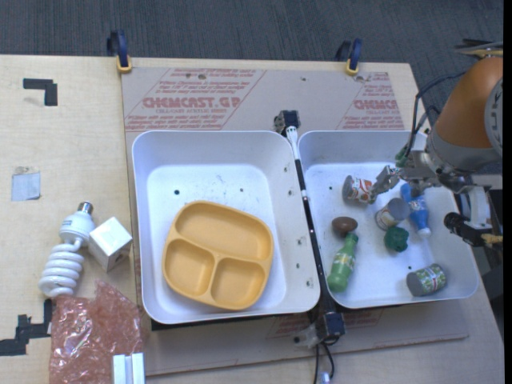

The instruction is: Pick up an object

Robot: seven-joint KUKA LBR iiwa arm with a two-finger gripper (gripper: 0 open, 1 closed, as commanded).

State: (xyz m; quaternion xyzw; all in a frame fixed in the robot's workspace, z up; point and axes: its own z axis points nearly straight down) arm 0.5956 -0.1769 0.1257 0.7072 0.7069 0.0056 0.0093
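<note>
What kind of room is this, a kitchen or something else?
Probably a robot lab, not a kitchen: a robot arm reaches over two white bins, clamps pin a board to the bench, and small objects like a green bottle wait for picking.

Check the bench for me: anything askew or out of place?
Outside the bins, a spiral light bulb, a white cube and crumpled pink plastic wrap lie loose. In the right bin, the green bottle lies tipped over.
</note>
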